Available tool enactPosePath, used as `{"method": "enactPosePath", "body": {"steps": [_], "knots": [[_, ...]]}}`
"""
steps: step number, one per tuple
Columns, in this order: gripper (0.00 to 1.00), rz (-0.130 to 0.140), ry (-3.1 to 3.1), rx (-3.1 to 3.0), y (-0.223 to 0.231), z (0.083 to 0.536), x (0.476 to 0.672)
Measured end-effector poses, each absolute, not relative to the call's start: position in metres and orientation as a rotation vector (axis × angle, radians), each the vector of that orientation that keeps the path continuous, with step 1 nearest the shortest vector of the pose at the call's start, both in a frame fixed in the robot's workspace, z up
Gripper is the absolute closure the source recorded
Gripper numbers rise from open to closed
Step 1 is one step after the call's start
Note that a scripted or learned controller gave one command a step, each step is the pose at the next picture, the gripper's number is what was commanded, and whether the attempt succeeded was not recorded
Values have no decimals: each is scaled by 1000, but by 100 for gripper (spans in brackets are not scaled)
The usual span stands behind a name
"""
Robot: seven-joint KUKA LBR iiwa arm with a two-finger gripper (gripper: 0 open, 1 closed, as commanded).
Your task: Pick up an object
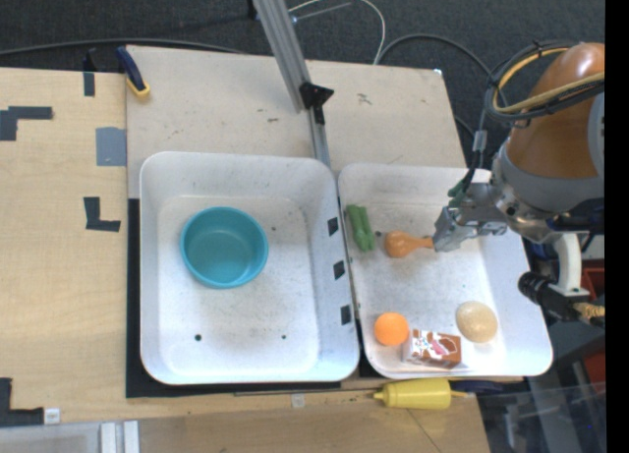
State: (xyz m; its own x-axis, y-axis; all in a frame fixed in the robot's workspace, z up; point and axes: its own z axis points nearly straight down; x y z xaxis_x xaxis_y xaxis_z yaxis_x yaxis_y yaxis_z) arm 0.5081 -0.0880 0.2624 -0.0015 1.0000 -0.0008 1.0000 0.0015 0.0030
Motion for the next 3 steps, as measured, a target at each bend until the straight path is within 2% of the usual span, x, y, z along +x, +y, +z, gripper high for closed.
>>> {"method": "enactPosePath", "body": {"steps": [1,3], "knots": [[100,-2,2230,2216,-36,251,523],[100,-2,2229,2215,58,222,577]]}}
